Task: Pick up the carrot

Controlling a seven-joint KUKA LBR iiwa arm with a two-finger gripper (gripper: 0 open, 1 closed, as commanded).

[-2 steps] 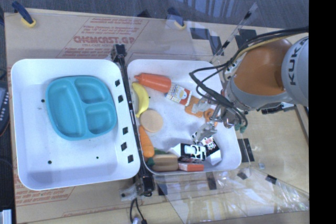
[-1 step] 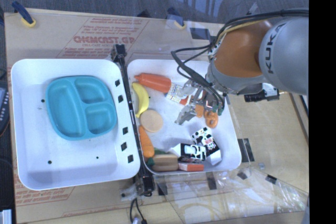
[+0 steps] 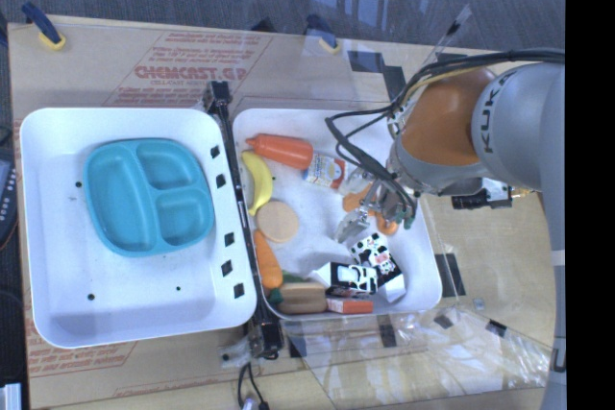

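Reaching in from the right, the grey arm [image 3: 509,125] is bending down over the right bin [image 3: 423,250], its gripper [image 3: 370,216] hanging low among the clutter; what it grips, if anything, I cannot tell. The carrot [image 3: 267,260] is lying well apart from it along the bin's left wall, below the banana [image 3: 256,180], while a blue tray [image 3: 149,195] is sitting in the left bin [image 3: 58,302].

The carrot [image 3: 268,261] is orange and tapered. It lies flat along the right bin's [image 3: 423,250] left wall, lengthwise beside it.
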